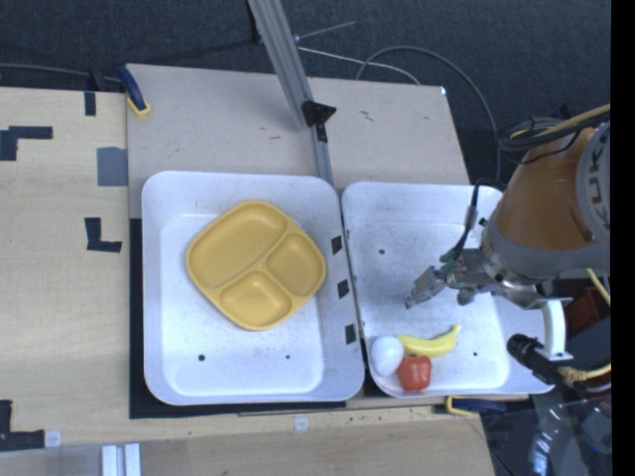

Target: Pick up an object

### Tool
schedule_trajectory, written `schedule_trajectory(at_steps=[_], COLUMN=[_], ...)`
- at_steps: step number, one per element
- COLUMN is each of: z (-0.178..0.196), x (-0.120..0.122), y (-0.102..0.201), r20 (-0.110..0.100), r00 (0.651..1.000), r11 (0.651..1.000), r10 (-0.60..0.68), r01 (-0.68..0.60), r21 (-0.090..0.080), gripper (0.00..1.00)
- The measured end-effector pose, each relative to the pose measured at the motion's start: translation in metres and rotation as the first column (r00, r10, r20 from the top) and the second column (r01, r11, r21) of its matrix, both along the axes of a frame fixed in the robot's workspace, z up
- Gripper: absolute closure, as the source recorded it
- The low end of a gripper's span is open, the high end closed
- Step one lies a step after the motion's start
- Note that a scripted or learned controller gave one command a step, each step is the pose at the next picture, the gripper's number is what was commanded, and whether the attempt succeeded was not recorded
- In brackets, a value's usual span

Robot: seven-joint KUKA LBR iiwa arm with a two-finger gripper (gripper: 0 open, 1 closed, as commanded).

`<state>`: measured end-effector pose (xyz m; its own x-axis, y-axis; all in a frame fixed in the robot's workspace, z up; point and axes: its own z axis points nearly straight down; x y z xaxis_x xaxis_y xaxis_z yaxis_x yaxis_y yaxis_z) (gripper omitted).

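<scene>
A yellow banana [432, 342] lies curved near the right bin's front edge — a white egg [386, 353] just to its left, a red tomato-like piece [416, 372] just below it.

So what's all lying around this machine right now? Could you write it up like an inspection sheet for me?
Surface: wooden bench bearing a left bin and a right bin, both white.
Job's things: banana, white egg-like ball and red piece, clustered at the right bin's near edge.
Clutter: yellow divided plate in the left bin.
Grippers: gripper above the right bin, beyond the banana, nothing between its fingers.
Cables: thin cable on the dark floor behind the bench.
Surroundings: metal pole; yellow-blue clamp.
</scene>
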<state>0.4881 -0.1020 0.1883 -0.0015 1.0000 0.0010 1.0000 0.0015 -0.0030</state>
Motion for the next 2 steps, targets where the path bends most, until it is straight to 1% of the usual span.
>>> schedule_trajectory(at_steps=[1, 2], z=[0.0, -0.044], x=[0.0, 0.002], y=[0.0, 0.004], r20=[0.0, -0.004], r00=[1.0, 1.0], r11=[1.0, 1.0], r10=[0.0, 0.0], r01=[0.0, 0.0], r21=[0.0, 0.0], gripper=[0.0, 0.0])
